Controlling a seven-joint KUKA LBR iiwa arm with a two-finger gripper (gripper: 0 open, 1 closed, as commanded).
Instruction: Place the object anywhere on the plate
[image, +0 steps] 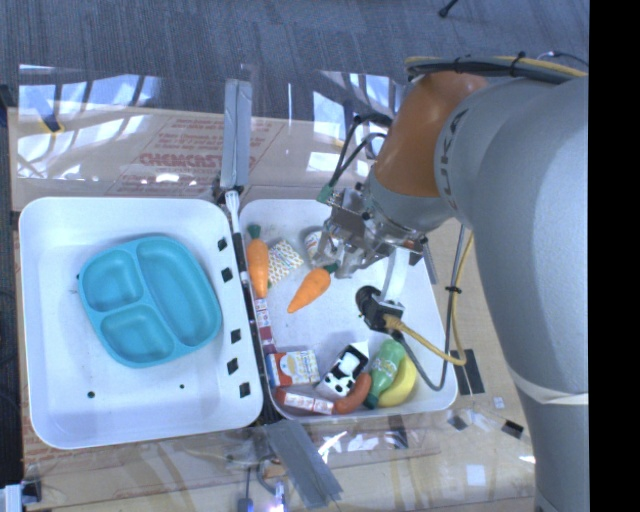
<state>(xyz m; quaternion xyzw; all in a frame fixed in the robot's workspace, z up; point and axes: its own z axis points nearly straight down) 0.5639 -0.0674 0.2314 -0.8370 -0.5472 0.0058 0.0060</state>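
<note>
Gripper (335, 255) position: low inside the right bin (425, 290), at the thick end of a toy carrot (309, 289); whether it is wide, narrow or clamped on the carrot cannot be told from this angle. The carrot lies tilted near the bin's middle, tip pointing toward the divider. It is judged light, rigid and smooth, so it may slip; the thick upper body looks the better place to take hold, across its width. A second carrot (258, 267) lies along the left wall, beside a patterned packet (285, 260). Small boxes (293, 366), a black-and-white cow (345, 372), a sausage (351, 396) and green and yellow fruit (392, 375) crowd the near edge. The blue divided plate (148, 299) sits in the left bin (60, 400), well apart. Both bins rest on a surface (130, 150) covered in printed cardboard, with grey carpet beyond.
</note>
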